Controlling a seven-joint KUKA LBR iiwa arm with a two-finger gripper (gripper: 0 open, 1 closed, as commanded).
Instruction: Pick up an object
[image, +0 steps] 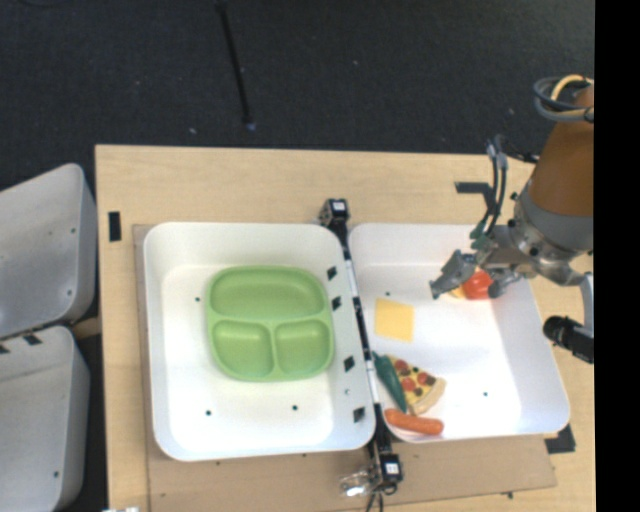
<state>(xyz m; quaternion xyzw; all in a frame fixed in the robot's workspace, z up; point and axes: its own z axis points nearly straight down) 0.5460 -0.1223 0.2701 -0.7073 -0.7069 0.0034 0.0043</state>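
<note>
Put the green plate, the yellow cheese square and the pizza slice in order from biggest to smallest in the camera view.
1. green plate, by far the largest.
2. and 3. yellow cheese square and pizza slice look about alike, so I won't rank them.

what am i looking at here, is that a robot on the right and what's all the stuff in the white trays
Yes. On the right is a robot arm, grey with an orange band, ending in a two-finger gripper. One camera looks down on the bench at a slant. The bench holds two shallow white bins. The left bin holds a green divided plate. The right bin holds toy food: a yellow cheese slice, a pizza slice, a green piece beside it, and a sausage near the front edge. The gripper sits over the back of the right bin with a small red object at its tip; whether it is gripped is unclear.
</note>
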